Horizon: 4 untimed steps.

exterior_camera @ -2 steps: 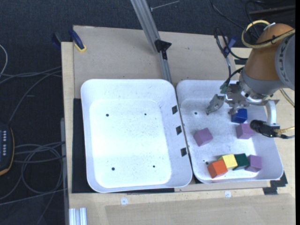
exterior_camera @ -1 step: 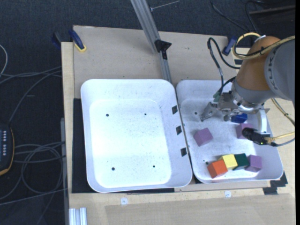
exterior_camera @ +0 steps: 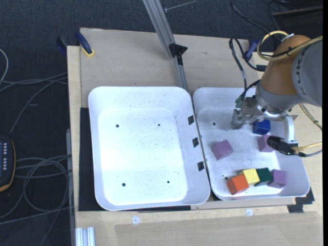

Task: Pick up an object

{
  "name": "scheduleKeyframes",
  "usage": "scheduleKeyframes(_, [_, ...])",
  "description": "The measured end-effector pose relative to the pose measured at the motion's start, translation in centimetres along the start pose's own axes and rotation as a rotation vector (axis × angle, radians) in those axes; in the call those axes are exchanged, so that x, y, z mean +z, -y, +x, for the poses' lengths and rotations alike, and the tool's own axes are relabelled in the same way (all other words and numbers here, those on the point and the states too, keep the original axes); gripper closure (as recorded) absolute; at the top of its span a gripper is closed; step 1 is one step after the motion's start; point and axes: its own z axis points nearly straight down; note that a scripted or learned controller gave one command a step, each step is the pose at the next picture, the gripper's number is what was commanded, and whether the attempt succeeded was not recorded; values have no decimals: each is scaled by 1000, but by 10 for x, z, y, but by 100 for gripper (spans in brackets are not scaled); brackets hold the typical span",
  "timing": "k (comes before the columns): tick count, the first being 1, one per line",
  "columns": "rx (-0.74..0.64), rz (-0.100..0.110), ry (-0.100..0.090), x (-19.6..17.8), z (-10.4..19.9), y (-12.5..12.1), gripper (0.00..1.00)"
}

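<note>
Camera view is showing the metal fingers [exterior_camera: 239, 118] hanging over the right bin [exterior_camera: 205, 132], right of centre; their spread is impossible to tell. Matte cubes are sitting below: purple cube [exterior_camera: 222, 149], orange cube [exterior_camera: 237, 184], yellow cube [exterior_camera: 251, 176], green cube [exterior_camera: 264, 175].

White bins [exterior_camera: 102, 137] hold purple [exterior_camera: 222, 149], orange [exterior_camera: 238, 184], yellow [exterior_camera: 251, 176], green [exterior_camera: 264, 175] and blue [exterior_camera: 262, 126] blocks.

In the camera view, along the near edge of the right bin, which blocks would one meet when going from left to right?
Orange block → yellow block → green block → purple block. They lie in a row in the right bin.
</note>
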Motion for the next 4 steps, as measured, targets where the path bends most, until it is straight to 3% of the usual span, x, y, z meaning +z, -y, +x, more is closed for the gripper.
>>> scheduleKeyframes(3, [-1,-6,3,-159,-9,-15,100])
scheduleKeyframes(4, [-5,2,-1,-164,38,-8,100])
